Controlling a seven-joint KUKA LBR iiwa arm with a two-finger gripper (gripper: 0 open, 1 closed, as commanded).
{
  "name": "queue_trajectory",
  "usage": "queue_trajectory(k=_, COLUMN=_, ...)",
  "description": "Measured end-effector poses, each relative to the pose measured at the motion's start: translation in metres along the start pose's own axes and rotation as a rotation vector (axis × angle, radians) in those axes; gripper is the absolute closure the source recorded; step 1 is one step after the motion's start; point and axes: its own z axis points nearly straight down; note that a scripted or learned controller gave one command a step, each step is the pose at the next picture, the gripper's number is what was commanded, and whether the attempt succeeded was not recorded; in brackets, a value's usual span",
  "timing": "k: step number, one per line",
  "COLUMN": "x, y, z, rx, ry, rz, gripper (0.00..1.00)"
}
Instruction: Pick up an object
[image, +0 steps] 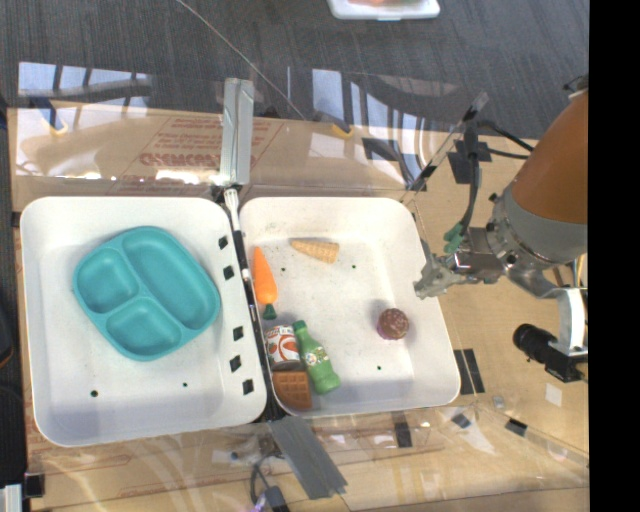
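1. Hand (432, 280): I see it hanging just over the right rim of the right bin (436, 330), on the grey arm (545, 225) with its orange band. I cannot tell how its tips are set; nothing is visibly between them.
2. Brown ball (393, 323): nearest item, just below and left of the hand, lying apart from the rest.
3. Waffle cone (315, 248): further left of the hand, slightly above its level.
4. Carrot (264, 277): well left of the hand, along the bin's far wall.
5. Can (282, 344), green bottle (318, 364) and brown waffle (291, 388): clustered down-left of the hand, touching one another.
6. Left bin (60, 400): far from the hand, holding a teal divided plate (146, 291).
7. Worktop (500, 400): pale wood-toned, under clear reflective sheeting with black tape marks.
8. Room: dark carpet (130, 35) beyond the worktop.
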Motion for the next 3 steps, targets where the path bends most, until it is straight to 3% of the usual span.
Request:
queue_trajectory(k=1, x=-0.027, y=0.006, z=0.011, rx=0.002, ry=0.003, rz=-0.170, gripper=1.00)
queue_trajectory(k=2, x=-0.050, y=0.002, z=-0.020, rx=-0.001, ry=0.000, rz=0.048, gripper=1.00)
queue_trajectory(k=3, x=-0.049, y=0.003, z=-0.030, rx=0.000, ry=-0.001, rz=0.039, gripper=1.00)
